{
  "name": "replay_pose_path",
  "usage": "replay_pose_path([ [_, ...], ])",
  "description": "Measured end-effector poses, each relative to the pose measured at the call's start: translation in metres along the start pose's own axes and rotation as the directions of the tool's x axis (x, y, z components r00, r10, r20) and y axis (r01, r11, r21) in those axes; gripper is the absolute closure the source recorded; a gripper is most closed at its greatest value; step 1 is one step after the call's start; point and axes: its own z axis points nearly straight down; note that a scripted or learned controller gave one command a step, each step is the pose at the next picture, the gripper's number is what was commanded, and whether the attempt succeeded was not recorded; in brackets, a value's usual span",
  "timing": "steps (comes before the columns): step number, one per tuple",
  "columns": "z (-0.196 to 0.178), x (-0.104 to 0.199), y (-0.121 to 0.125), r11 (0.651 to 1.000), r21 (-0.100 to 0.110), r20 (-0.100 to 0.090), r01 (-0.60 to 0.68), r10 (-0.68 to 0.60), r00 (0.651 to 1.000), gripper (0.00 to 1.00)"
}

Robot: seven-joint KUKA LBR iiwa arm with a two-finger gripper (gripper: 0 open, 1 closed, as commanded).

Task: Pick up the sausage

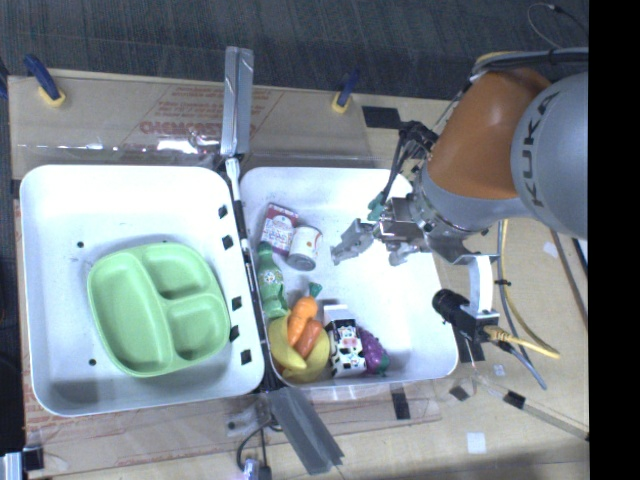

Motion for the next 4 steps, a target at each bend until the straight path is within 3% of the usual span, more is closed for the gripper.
replay_pose_path([
  [1, 0.140, -0.017, -0.032, 1.000, 0.001, -0.002, 0.016, -0.016, 1.000, 0.00],
  [2, 0.159, 0.017, -0.002, 1.000, -0.009, 0.007, 0.013, -0.013, 1.000, 0.00],
  [3, 0.150, 0.018, -0.003, 1.000, -0.006, 0.004, 0.020, -0.019, 1.000, 1.00],
  [4, 0.150, 0.018, -0.003, 1.000, -0.007, 0.005, 0.019, -0.019, 1.000, 0.00],
])
